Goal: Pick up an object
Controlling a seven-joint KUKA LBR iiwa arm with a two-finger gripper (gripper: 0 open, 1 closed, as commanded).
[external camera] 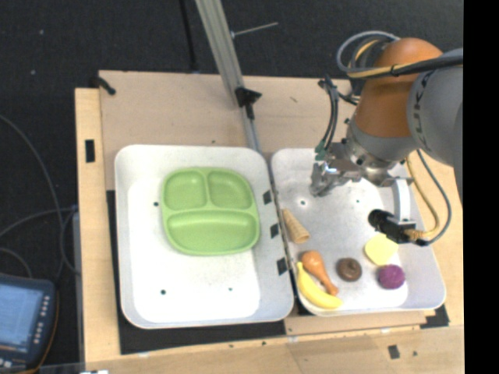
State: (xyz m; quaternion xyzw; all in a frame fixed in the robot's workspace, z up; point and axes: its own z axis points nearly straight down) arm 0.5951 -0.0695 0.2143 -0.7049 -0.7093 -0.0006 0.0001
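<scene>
Fingers on the gripper point(322, 179) hang over the upper left of the right bin point(343, 216), but from this angle I cannot tell how far apart they are, and nothing shows between them. Nearest is the ice-cream cone point(295, 225), lying flat by the bin's left wall, its long axis running from upper left to lower right. Lower down, the carrot point(319, 269) lies along the same diagonal, and the banana point(316, 289) curves just beneath it along the front corner. A brown doughnut point(348, 269), a yellow piece point(380, 249) and a purple one point(391, 276) sit to the right. The green divided plate point(210, 211) rests in the left bin point(140, 287).
</scene>
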